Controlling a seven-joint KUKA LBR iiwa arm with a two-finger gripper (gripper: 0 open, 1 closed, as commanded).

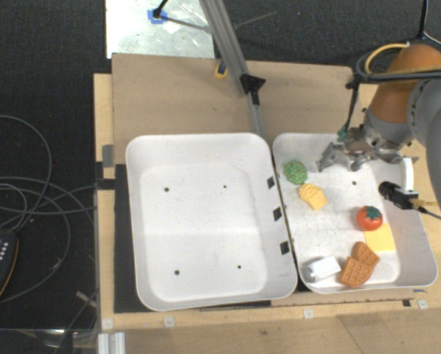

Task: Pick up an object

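Six objects lie near the tomato (369, 217); I see the gripper (344, 159) above, jaws wide; it may close on nothing

Sitting side by side on the bench (183, 94): left bin (206, 220) and right bin (419, 260), edges touching down the middle. Lying in the right bin, toward its far left corner: broccoli piece (296, 172). Resting just in front of it, slightly right: corn piece (313, 196). Sitting further right, near the bin's middle: tomato (369, 217), with cheese slice (381, 239) touching it on the near side. Lying at the near edge: waffle (358, 265), with small block (323, 268) just left of it. Hovering over the right bin's far end, behind the tomato: gripper (342, 158).
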